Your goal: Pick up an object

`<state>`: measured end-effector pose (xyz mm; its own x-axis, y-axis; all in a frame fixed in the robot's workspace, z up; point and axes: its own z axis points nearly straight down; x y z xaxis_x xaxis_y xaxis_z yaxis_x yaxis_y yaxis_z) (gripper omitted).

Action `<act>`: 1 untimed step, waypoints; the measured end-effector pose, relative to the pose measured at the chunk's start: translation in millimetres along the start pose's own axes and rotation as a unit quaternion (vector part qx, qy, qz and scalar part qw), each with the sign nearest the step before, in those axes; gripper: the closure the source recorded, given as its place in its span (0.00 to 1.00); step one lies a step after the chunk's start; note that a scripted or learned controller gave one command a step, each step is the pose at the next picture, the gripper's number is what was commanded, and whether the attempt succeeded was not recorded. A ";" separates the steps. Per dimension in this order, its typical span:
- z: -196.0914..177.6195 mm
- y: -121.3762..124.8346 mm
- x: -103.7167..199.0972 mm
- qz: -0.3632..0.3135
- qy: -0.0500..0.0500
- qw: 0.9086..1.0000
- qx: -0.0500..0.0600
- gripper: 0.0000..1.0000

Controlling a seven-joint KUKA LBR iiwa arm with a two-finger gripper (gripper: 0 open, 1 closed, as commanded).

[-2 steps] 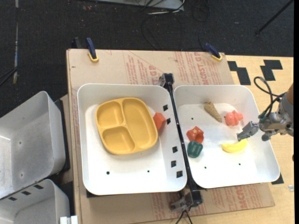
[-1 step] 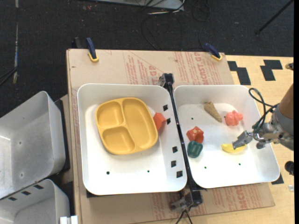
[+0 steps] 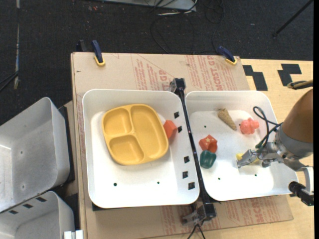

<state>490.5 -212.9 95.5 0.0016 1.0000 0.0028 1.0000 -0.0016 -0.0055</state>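
The right bin (image 3: 234, 190) holds several small items: a tan wedge (image 3: 228, 118) at the back, a pink piece (image 3: 249, 126) to its right, a red piece (image 3: 208, 143) and a green piece (image 3: 207, 159) near the bin's left wall. My gripper (image 3: 243, 159) hangs low over the right bin's middle, pointing left, with its tip a short way right of the green piece. A small yellowish bit shows at the tip; whether it is part of the gripper or a held thing is unclear.
The left bin (image 3: 144, 193) carries a yellow divided plate (image 3: 134, 133) and an orange piece (image 3: 170, 129) at the plate's right edge. A black divider (image 3: 188, 148) runs between the bins. Grey tubs (image 3: 30, 148) stand off the bench to the left.
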 end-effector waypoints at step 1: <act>-13.6 1.5 -0.8 0.000 -0.001 1.000 -0.003 1.00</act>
<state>492.1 -213.7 109.1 0.0017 1.0000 -0.0001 1.0000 -0.0017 0.0006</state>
